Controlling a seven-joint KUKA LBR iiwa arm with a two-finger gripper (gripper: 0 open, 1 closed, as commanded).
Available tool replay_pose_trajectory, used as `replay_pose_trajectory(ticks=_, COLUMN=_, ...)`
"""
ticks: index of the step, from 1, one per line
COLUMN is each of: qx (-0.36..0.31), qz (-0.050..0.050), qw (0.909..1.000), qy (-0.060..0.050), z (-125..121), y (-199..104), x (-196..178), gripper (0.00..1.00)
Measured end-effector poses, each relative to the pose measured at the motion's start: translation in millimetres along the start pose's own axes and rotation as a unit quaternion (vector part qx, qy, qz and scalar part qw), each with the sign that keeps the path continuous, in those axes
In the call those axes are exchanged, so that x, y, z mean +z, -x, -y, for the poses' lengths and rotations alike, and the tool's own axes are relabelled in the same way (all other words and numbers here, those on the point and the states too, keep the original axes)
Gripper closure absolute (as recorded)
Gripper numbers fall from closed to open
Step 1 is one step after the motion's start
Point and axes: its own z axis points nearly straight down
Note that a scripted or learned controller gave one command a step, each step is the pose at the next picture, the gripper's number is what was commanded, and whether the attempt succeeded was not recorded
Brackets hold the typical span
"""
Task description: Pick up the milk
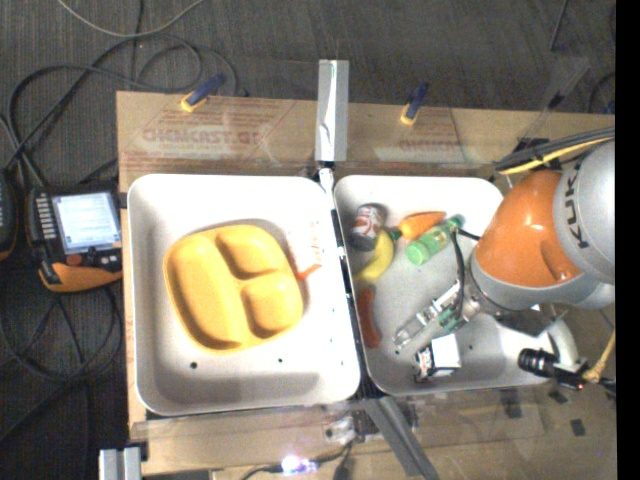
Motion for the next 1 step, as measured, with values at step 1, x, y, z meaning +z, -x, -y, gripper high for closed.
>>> replay_pose_trajectory(ticks=1, qx=-0.026, qz=-0.006, qw=0.9996, qy=-0.006, z=27.5, y=37.7, x=-10.1, gripper=0.0)
